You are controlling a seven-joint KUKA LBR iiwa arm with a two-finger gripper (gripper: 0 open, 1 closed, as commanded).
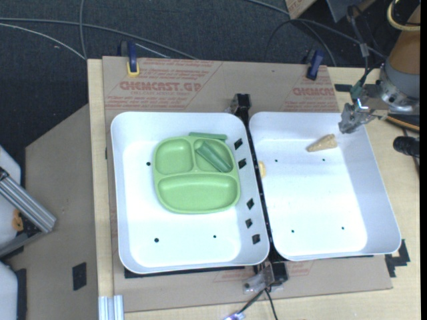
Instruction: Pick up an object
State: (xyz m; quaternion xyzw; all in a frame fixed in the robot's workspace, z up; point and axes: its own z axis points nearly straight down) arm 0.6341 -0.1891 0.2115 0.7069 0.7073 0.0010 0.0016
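A small tan wedge-shaped object (pixel 322 143) lies in the right bin (pixel 320 225), near its far edge. My gripper (pixel 349 123) hangs over the far right corner of that bin, a short way right of and beyond the wedge, with nothing seen between its fingers. A green divided plate (pixel 195 176) sits in the left bin (pixel 180 245), and a darker green object (pixel 214 155) rests in the plate's far right compartment.
A black clip-studded divider (pixel 250 179) runs between the two bins. A small yellowish bit (pixel 262 170) lies at the right bin's left edge. Blue clamps (pixel 133 60) (pixel 313 63) hold the cardboard base at the back. Cables trail across the dark floor behind.
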